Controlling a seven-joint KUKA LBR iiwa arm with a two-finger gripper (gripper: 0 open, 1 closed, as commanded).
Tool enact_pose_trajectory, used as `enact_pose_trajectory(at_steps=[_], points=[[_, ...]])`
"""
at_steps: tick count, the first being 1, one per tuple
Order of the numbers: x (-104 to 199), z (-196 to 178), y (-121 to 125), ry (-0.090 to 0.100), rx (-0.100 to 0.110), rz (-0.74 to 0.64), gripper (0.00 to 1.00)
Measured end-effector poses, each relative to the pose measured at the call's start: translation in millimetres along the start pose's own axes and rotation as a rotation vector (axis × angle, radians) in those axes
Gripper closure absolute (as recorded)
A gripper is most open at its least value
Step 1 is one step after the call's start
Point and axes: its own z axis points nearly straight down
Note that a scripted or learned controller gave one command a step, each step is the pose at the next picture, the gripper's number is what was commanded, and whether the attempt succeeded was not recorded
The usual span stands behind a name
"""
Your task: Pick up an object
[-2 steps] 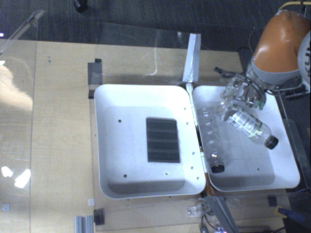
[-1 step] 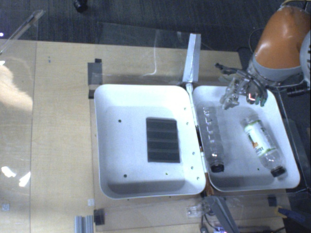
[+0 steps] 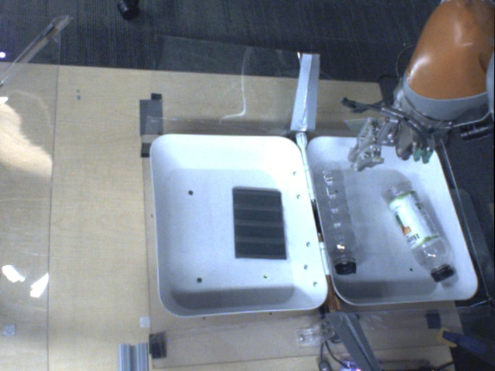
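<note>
Bottles: two clear plastic bottles lie in the right bin (image 3: 456, 284), one (image 3: 338, 221) near its left wall, one (image 3: 416, 224) with a green-and-white label, writing unreadable.
Jaws (image 3: 370, 149): above the bin's far edge; state cannot be told.
Left bin (image 3: 178, 176): dark ribbed panel (image 3: 259, 222).
Desk (image 3: 85, 230): pale wood.

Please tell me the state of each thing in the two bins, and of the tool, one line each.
left bin: holds one dark ribbed tray.
dark ribbed tray: lying flat, mid-bin.
right bin: holds two bottles.
clear bottle: lying down, by left wall, dark cap toward the bin's near edge.
labelled bottle: lying down, untouched.
tool: above the bin's far end, holding nothing.
</note>
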Motion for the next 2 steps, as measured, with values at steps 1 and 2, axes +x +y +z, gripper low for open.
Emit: enact_pose_trajectory(at_steps=[1, 2], points=[[0, 0, 0, 0.000, 0.000, 0.000, 0.00], [0, -36, 21, 0.000, 0.000, 0.293, 0.00]])
